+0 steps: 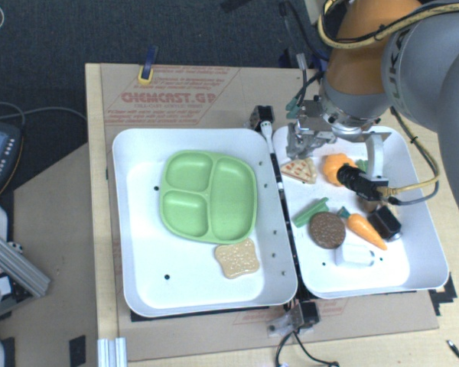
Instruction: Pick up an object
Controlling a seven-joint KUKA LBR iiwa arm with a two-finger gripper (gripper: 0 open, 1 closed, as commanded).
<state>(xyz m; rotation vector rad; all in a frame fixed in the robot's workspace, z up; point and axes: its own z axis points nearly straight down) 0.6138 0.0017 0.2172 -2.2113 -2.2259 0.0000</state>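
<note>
**Ana:** On the bench, side by side, sit two shallow white bins. What does the left bin (pixel 138 205) hold?

**Ben:** A green divided plate (pixel 209 196) with three compartments, lying flat near the middle. Just below its lower right corner lies a tan slice of toast (pixel 237 259), close to the plate's edge; whether they touch I cannot tell.

**Ana:** And the right bin (pixel 413 270)?

**Ben:** More crowded. A pizza slice (pixel 300 171) lies near the upper left corner. To its right is an orange rounded piece (pixel 333 167), partly behind black hardware. Lower down, a green stick (pixel 310 212) lies at a slant, and just beside its lower end a brown round cookie (pixel 327 230). Right of the cookie is a carrot (pixel 365 231), tip pointing down and right, and below those a small white block (pixel 357 255).

**Ana:** Where is the gripper (pixel 304 142)?

**Ben:** Over the upper left part of the right bin, hanging from the grey arm with its orange band (pixel 371 29). Its metal fingers point down toward the bin floor.

**Ana:** Open or closed?

**Ben:** I cannot tell; the fingers blur together from this angle. No object is visibly between them.

**Ana:** And the nearest thing to it?

**Ben:** The pizza slice, lying flat directly below the fingertips, very near them. The orange piece is just to the right; the cookie, carrot and block lie farther down.
</note>
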